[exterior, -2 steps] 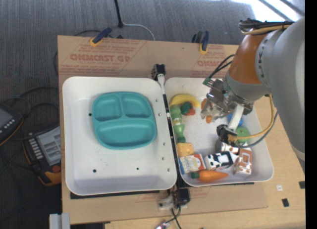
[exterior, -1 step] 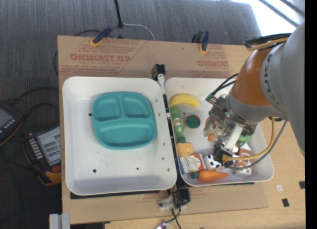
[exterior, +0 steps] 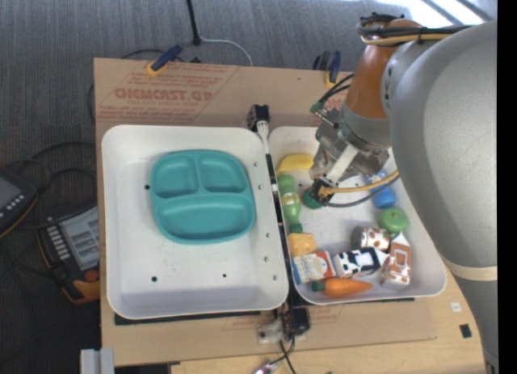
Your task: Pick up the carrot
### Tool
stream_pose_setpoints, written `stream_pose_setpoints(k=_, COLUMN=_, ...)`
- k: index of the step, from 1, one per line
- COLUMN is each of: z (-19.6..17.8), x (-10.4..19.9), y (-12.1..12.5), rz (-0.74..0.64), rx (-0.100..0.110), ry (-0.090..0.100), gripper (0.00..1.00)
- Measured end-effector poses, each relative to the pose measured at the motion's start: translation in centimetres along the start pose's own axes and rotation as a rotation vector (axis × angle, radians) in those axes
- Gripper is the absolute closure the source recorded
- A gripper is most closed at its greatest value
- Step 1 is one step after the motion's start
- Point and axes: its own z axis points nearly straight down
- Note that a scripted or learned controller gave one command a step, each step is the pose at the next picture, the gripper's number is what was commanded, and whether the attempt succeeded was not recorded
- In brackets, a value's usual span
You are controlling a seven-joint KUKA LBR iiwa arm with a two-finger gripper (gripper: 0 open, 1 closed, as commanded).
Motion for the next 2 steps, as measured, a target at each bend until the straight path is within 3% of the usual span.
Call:
stream_pose_setpoints(k=1, z=-0.01, x=-0.02, y=0.02, rz=0.001, rx=-0.001, ry=0.0, gripper=0.0)
stream_pose_setpoints(k=2, z=-0.01, x=0.1, y=0.61, rz=-0.106, rx=0.0, ry=-0.001, gripper=0.0)
